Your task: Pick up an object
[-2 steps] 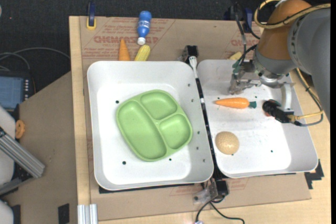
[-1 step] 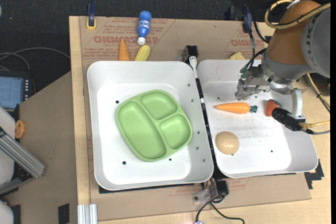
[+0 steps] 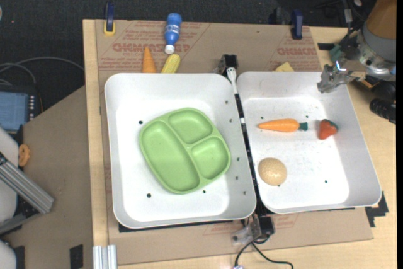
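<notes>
Your pincer (image 3: pixel 330 79), grip state unclear, hovers over the right bin (image 3: pixel 352 189) holding carrot (image 3: pixel 278 126), strawberry (image 3: pixel 327 128) and potato (image 3: pixel 272 171); the left bin (image 3: pixel 123 154) holds a green plate (image 3: pixel 183 149).

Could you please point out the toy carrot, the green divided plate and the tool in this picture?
toy carrot (image 3: pixel 278 126): camera view, middle of its orange body.
green divided plate (image 3: pixel 165 151): camera view, floor of its largest compartment.
tool (image 3: pixel 329 80): camera view, at its tip over the right bin's far corner.
</notes>
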